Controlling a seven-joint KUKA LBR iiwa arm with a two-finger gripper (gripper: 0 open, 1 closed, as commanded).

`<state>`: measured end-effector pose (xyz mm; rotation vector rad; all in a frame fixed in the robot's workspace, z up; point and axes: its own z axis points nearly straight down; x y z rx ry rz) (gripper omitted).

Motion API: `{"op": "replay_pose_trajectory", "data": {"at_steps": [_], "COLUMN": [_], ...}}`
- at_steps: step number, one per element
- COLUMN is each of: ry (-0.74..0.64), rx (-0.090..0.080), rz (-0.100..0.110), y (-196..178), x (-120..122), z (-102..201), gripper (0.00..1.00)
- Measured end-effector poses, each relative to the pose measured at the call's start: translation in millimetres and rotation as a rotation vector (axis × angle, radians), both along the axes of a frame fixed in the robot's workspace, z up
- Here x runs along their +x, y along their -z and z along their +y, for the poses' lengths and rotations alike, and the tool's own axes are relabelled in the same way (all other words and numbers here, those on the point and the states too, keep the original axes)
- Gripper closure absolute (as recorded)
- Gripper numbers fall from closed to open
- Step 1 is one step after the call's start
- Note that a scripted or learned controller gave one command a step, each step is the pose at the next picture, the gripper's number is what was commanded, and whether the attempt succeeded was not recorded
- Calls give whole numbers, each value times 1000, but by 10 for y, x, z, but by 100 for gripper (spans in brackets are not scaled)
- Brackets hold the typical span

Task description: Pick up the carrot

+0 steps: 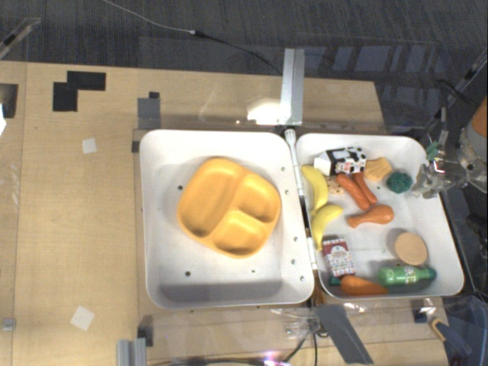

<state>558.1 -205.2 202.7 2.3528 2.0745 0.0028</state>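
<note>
The carrot [363, 284] is lying at the near edge of the right bin [450, 239], beside a green bottle [406, 275], untouched. The claw [429, 175] is hovering at that bin's right edge; I cannot tell its state. Reaching and grasping are still waiting.

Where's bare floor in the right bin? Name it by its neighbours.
Barest: the right bin floor between drumstick, wooden disc and red carton. Another patch lies along the right wall below the green ball. The upper left is crowded, with bananas beside the carrot.
</note>
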Motion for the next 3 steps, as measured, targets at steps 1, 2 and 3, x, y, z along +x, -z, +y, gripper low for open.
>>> {"op": "replay_pose_trajectory", "data": {"at_steps": [1, 2, 3], "ry": [-122, -176, -280], "rx": [-1, -2, -1], "rz": [-3, -3, 0], "y": [-385, -592, -567], "x": [-33, 528, 77], "z": [49, 21, -8], "gripper": [100, 100, 100]}}
